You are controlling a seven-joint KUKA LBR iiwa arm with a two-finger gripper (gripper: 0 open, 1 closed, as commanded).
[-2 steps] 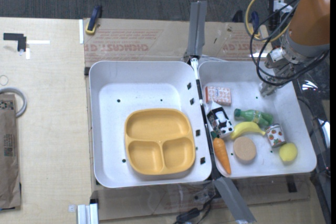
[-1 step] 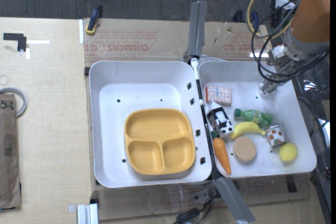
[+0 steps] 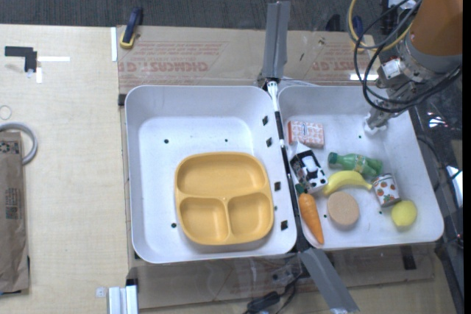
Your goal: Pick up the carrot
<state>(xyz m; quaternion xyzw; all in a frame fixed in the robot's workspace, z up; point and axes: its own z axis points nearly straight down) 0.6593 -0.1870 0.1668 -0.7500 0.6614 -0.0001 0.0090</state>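
Gripper [image 3: 375, 121], finger state impossible to tell, hovers; carrot [image 3: 310, 218] lies toward seven o'clock, long axis near twelve-to-six.

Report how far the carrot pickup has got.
Done: nothing yet. The carrot lies in the right bin, against its left wall, beside the round biscuit and below the banana. In hand: the pincer sits over the bin's far right part, apart from the carrot. Left: move to the carrot, grasp it, lift.

Two bins [image 3: 140, 158], one yellow tray [image 3: 222, 196], one carrot [image 3: 310, 218], and perhaps seven other small items
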